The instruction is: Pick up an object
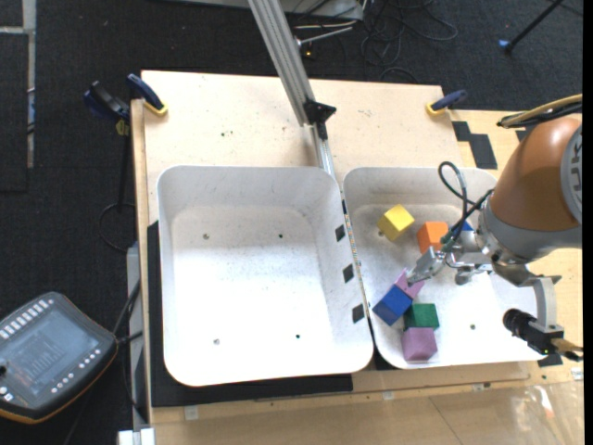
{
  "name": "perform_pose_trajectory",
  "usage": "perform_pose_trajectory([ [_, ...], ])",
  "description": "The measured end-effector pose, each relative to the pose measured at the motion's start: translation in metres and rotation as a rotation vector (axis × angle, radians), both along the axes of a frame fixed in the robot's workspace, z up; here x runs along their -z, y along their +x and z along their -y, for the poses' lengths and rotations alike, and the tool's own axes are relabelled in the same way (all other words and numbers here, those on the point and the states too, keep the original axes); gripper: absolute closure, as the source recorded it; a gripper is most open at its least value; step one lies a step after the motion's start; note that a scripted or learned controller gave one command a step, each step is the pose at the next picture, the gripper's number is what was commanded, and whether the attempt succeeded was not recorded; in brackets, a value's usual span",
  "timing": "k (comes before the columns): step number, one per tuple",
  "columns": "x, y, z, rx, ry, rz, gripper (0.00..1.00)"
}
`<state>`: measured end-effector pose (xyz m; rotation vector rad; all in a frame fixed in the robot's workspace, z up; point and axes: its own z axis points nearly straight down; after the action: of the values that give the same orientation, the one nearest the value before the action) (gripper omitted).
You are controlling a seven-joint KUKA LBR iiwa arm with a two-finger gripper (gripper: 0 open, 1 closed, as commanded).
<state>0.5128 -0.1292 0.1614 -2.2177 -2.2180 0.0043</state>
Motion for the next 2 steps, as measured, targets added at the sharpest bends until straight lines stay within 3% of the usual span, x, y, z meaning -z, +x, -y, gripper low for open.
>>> perform_pose_trajectory([
  [1, 0.039, -0.001, 0.000, 0.000, 0.004, 0.007, 0.00],
  [2, 0.026, 0.001, 0.002, -0.001, -0.001, 0.016, 1.00],
])
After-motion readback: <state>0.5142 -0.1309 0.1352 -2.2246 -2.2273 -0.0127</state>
